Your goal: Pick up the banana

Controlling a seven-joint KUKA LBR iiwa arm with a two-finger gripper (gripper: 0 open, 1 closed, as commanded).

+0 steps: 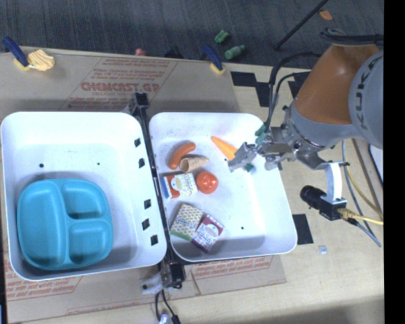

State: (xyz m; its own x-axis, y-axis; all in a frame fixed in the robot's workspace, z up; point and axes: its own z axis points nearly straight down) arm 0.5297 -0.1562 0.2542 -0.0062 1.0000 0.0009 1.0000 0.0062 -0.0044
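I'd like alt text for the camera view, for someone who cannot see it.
A robot arm's end effector hangs over the right bin, beside an orange carrot. Further left in that bin lie a sausage, a tomato and small food packets. The left bin holds a blue divided tray.

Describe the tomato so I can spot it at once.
Look in the right white bin, the one nearer the arm. Near its middle sits the tomato, beside a small carton. It is the only round, plain red thing there.

Dark carpet floor (88,12), cardboard-covered bench (121,79)
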